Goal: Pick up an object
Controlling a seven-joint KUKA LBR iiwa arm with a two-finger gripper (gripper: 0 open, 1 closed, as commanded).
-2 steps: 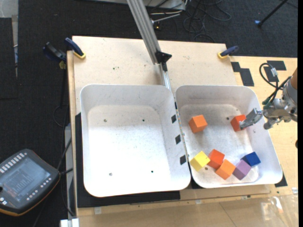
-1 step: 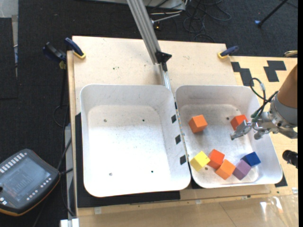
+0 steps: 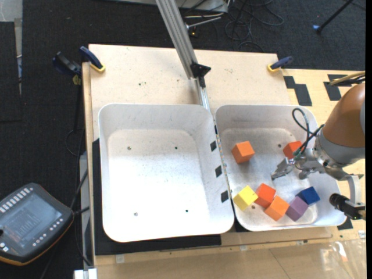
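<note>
Reaching in from the right edge of the frame, orange-banded arm (image 3: 347,124) bent low over the right bin (image 3: 256,116). Gripper (image 3: 284,171) angled toward lower left, fingers slightly parted, nothing between them. Just above it, a red-orange block (image 3: 292,149); at upper left, an orange cube (image 3: 243,151). Clustered at lower frame: yellow (image 3: 245,197), red-orange (image 3: 265,193), orange (image 3: 277,208), purple (image 3: 297,208), blue (image 3: 308,195) blocks.

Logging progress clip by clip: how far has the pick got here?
Done: the end effector is down inside the right bin, among the blocks. In hand: nothing visibly lifted; the orange block, yellow block, blue block and purple block all rest on the bin floor. A red-orange block lies just beside the end effector. Left: grasping and raising one.
</note>
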